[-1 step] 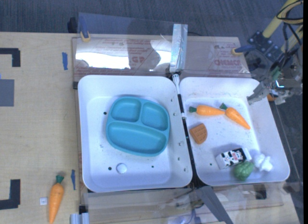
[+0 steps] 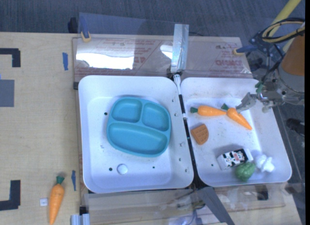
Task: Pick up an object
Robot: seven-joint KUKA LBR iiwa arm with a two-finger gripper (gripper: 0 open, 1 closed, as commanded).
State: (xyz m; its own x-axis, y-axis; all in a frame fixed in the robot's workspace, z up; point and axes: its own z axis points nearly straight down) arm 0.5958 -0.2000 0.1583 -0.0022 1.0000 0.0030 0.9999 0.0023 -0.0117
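Observation:
The right bin [image 2: 278,137] holds two orange carrots with green tops. One carrot [image 2: 209,111] lies flat near the bin's far left, and the other [image 2: 239,116] slants beside it. My gripper [image 2: 243,103] reaches in from the right and hangs low over the green top of the slanted carrot. Nothing shows as lifted. A brown cookie-like piece [image 2: 199,133] lies nearer the front. A black-and-white carton [image 2: 234,158], a green broccoli [image 2: 244,171] and a small white item [image 2: 265,162] sit at the bin's front right.
The left bin [image 2: 92,137] holds a blue divided plate [image 2: 139,126] and a small white disc [image 2: 122,169]. A third carrot [image 2: 56,197] lies on the wooden bench at the front left. A clear panel [image 2: 145,50] stands behind the bins. Cables hang at the far right.

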